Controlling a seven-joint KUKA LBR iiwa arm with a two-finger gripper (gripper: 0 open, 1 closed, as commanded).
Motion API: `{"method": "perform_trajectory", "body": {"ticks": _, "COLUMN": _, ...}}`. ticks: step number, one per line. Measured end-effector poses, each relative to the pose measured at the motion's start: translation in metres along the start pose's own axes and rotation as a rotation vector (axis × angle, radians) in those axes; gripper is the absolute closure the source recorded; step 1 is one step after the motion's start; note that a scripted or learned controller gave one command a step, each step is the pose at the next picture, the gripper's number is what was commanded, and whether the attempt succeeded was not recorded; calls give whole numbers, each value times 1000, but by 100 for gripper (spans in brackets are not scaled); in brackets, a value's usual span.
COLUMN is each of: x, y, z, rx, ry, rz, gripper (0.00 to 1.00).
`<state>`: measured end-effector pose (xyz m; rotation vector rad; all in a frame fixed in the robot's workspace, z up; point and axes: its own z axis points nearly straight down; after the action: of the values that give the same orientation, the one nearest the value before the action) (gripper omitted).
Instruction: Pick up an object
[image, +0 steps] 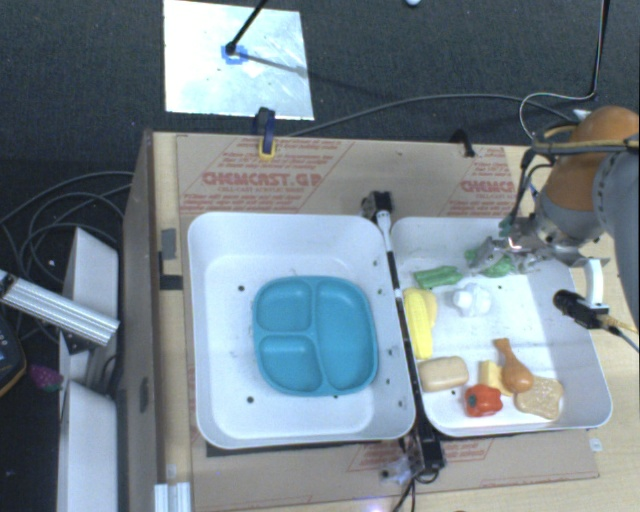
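While the tool hangs low in the right bin, a green object lies just beside it; its grip state cannot be told

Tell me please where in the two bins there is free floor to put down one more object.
Left bin: bare strips all around the blue divided tray, widest along its left wall. Right bin: a bare patch in the middle right, between the white lump and the drumstick. Crowded: the front row with bread roll, tomato and toast, the corn cob along the divider, and the back under the gripper.
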<state>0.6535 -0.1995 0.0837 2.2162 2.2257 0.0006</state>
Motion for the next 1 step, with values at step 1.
{"method": "perform_trajectory", "body": {"ticks": 1, "x": 36, "y": 16, "z": -2, "rx": -4, "ry": 0, "rz": -1, "gripper": 0}}
